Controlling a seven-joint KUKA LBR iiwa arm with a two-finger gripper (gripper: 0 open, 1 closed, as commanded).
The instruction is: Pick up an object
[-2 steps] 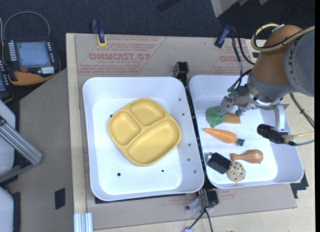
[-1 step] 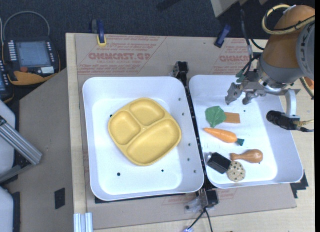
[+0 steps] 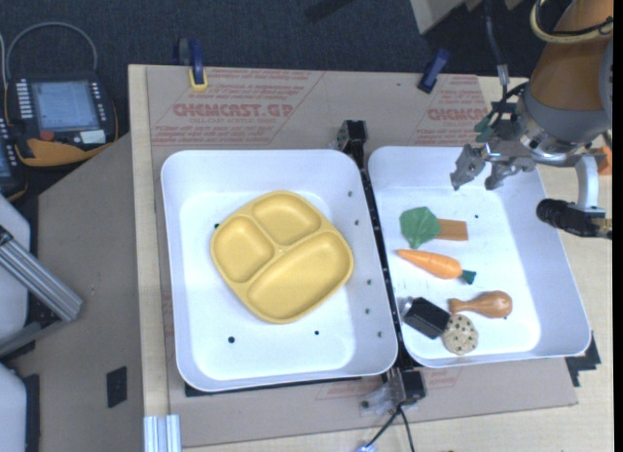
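Nearest the camera, well below the hand (image 3: 479, 171), lie a cookie (image 3: 459, 335), a black block (image 3: 425, 318) and a drumstick (image 3: 483, 304), then a carrot (image 3: 432, 264) and leafy carrot piece (image 3: 431, 227) (just beneath it), while the hand hangs fingers spread, holding nothing, over the right bin (image 3: 555, 275).

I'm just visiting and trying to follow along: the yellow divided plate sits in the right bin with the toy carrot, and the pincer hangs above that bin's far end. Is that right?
Not quite. The camera view shows the yellow divided plate alone in the left bin. The toy carrot lies in the right bin, and the pincer does hang above that bin's far end.
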